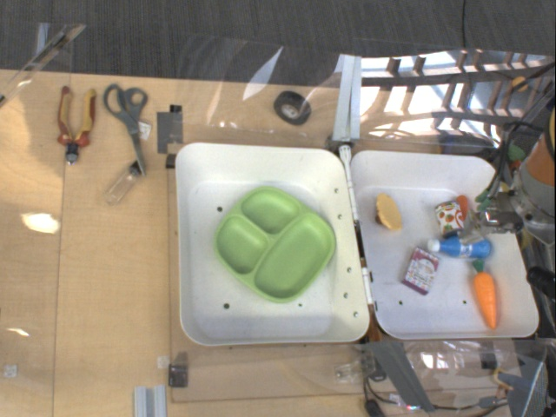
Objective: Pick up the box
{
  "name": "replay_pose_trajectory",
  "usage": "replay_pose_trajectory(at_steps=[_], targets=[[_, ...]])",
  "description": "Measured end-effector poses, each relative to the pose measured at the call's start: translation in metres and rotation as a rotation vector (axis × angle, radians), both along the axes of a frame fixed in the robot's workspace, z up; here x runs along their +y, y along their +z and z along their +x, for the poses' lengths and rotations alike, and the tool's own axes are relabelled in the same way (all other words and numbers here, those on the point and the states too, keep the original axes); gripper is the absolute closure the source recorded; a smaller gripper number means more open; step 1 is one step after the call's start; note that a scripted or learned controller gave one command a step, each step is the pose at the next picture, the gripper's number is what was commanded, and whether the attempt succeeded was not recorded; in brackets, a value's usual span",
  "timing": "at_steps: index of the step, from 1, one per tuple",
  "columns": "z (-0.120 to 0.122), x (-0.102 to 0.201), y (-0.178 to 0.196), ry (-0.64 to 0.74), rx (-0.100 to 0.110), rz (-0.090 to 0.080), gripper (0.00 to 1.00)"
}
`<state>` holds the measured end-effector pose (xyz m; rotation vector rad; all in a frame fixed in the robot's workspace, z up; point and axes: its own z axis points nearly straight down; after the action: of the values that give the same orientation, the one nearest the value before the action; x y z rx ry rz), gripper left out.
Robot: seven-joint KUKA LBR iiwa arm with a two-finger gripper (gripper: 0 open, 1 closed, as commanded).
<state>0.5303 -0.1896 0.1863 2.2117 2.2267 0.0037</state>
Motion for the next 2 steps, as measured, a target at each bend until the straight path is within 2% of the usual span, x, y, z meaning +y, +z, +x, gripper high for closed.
replay_pose_trajectory(at_steps=[1,2], targets=[[-0.023,0.054,-0.016,0.084,-0.001,0.000,0.00],[-0.019,0.080,-0.085,0.044,-0.019,-0.005,0.00]])
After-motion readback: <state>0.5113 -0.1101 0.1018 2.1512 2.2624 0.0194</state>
